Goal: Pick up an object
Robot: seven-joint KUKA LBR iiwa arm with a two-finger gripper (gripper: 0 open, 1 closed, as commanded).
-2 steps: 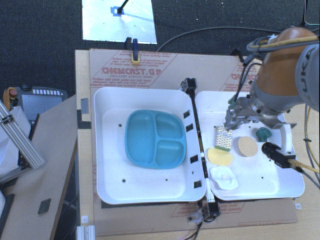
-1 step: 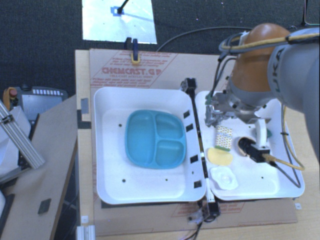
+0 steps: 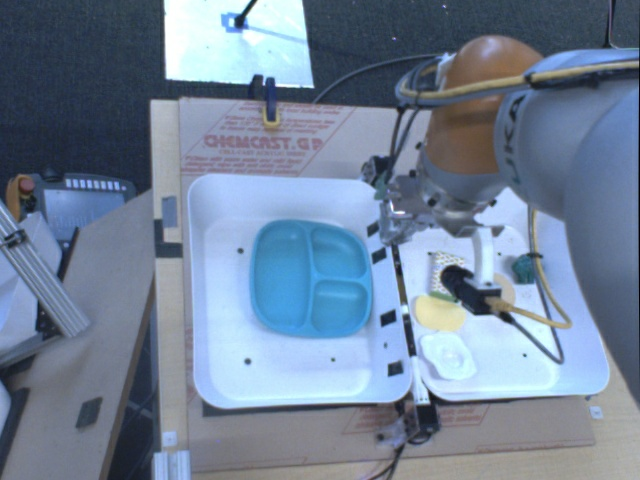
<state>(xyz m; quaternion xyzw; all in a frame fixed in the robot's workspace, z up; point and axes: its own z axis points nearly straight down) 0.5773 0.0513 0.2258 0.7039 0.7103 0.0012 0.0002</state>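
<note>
My gripper (image 3: 393, 226) hangs below the orange-banded wrist, over the wall between the two bins near their far end. In the right bin (image 3: 560, 368), a yellow flat piece (image 3: 438, 314) lies by the dividing wall, with a white lumpy object (image 3: 447, 356) just in front of it. A small speckled item (image 3: 441, 262) sits behind the yellow piece, and a green object (image 3: 523, 266) lies further right, partly behind a cable. A tan disc (image 3: 503, 294) peeks out beside the yellow piece. Nothing shows between the gripper's tips.
A blue divided plate (image 3: 308, 276) fills the middle of the left bin (image 3: 215, 358). The big grey arm covers the right bin's far right corner. A cardboard sheet (image 3: 262, 140) lies under both bins.
</note>
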